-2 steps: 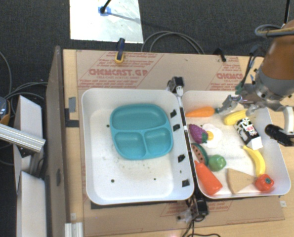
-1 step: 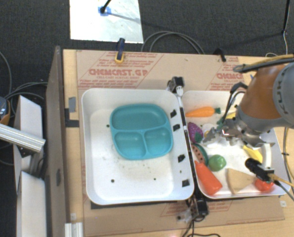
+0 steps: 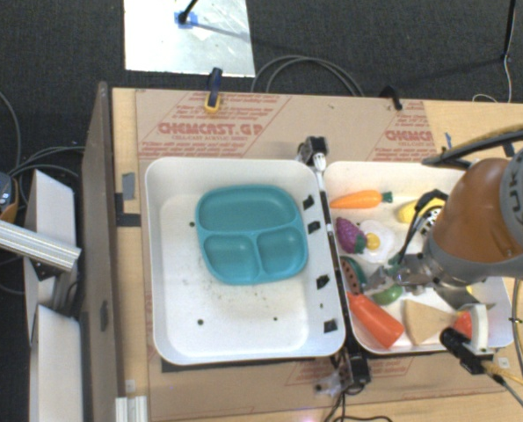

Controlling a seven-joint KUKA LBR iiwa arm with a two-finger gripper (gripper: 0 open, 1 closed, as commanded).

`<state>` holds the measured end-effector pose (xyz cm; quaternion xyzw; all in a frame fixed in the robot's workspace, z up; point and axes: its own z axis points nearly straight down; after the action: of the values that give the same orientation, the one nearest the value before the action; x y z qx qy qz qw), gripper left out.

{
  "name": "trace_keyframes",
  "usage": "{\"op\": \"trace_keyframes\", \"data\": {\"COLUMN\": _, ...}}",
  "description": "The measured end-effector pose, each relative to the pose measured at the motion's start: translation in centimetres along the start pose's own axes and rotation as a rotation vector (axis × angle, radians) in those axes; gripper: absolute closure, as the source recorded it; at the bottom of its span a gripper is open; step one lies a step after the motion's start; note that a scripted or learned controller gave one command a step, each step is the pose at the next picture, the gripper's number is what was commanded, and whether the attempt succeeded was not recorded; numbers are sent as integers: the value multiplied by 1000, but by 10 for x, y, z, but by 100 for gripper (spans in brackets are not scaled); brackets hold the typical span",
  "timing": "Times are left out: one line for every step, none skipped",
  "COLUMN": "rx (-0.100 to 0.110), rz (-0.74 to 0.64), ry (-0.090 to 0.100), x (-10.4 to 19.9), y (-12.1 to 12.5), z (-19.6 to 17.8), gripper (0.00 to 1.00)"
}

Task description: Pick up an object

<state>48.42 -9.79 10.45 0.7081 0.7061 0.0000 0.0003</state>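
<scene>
The right bin (image 3: 375,172) holds several toy foods. Among them are an orange carrot (image 3: 358,200), a purple bunch of grapes (image 3: 347,234), a fried egg (image 3: 374,241) and a yellow piece (image 3: 408,211). Nearer the front lie a red-orange pepper (image 3: 375,320), a small green piece (image 3: 387,295) and a pale bread wedge (image 3: 424,322). My gripper (image 3: 386,278) hangs low over the middle of this bin, just above the green piece and next to a dark red-brown piece (image 3: 352,275). The arm's orange band (image 3: 472,218) hides the bin's right part.
The left bin (image 3: 169,262) holds a teal divided plate (image 3: 250,234). A row of black clips (image 3: 318,236) runs along the wall between the two bins. A small red piece (image 3: 461,322) lies at the right bin's front, beside a black and white fitting (image 3: 472,341).
</scene>
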Motion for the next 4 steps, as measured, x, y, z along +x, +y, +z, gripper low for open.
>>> {"op": "trace_keyframes", "data": {"rx": -3, "rz": -4, "ry": 1, "x": 0, "y": 4, "z": -11, "gripper": 100}}
{"op": "trace_keyframes", "data": {"rx": -10, "rz": -2, "ry": -5, "x": -66, "y": 52, "z": -103, "gripper": 100}}
{"op": "trace_keyframes", "data": {"rx": -2, "rz": -3, "ry": 0, "x": -63, "y": 50, "z": -99, "gripper": 0}}
{"op": "trace_keyframes", "data": {"rx": -14, "rz": -11, "ry": -5, "x": 4, "y": 127, "z": 9, "gripper": 0}}
